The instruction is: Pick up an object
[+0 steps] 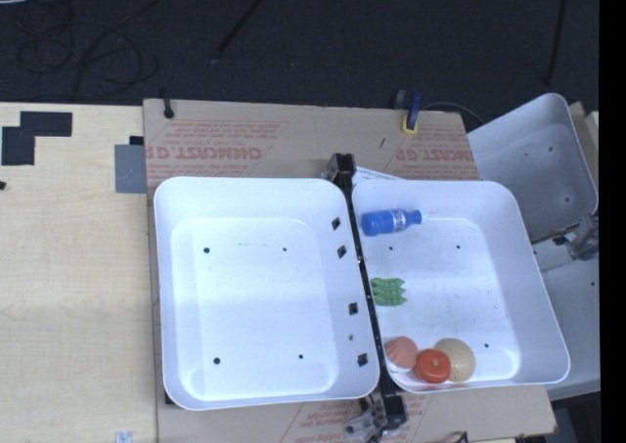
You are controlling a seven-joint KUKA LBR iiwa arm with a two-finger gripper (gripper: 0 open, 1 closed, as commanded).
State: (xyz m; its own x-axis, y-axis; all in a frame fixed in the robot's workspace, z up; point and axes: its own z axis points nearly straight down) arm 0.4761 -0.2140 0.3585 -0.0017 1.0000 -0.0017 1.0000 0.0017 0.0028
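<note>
Gripper state: cannot tell. Blue plastic bottle point(390, 222) lies on its side at far edge of right shallow white bin point(509, 265). Small green ridged object point(387, 291) near divider. Pink round piece point(400, 351), red round cap point(432, 366), beige ball point(456, 359) clustered together in near corner. Left shallow white bin point(186, 294) alongside.

In the right bin point(528, 265), the red round object point(432, 366) overlaps and partly hides the pink piece point(399, 350) and the tan ball point(458, 358) beside it, while the small green item point(388, 291) is too blurred to identify.
</note>
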